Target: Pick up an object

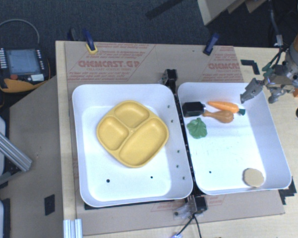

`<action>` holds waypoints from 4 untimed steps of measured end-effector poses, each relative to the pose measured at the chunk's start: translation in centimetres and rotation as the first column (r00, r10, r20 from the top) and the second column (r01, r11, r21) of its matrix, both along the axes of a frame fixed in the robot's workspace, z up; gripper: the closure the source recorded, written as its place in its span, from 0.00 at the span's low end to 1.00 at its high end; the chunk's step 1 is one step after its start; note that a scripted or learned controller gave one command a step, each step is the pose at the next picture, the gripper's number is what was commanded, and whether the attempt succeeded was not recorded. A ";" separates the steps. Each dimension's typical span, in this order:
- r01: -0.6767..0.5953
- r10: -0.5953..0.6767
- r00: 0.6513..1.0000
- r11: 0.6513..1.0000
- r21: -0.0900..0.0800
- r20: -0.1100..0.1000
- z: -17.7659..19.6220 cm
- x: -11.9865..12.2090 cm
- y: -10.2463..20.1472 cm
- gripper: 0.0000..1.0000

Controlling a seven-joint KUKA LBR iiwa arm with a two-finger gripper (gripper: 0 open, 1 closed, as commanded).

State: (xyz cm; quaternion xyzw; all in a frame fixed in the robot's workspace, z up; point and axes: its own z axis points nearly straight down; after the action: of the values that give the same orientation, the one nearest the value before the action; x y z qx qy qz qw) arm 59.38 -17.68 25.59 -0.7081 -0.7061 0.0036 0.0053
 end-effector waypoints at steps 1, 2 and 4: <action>-0.003 0.003 1.000 1.000 -0.003 0.012 0.7 0.2 0.1 0.00; -0.003 0.003 1.000 1.000 -0.001 0.007 -3.8 0.7 0.4 0.00; -0.002 0.002 1.000 1.000 0.000 0.005 -15.6 -1.0 0.1 0.00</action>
State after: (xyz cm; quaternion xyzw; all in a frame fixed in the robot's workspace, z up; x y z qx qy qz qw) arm 58.41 -17.60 10.01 -0.7073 -0.7069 0.0020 0.0036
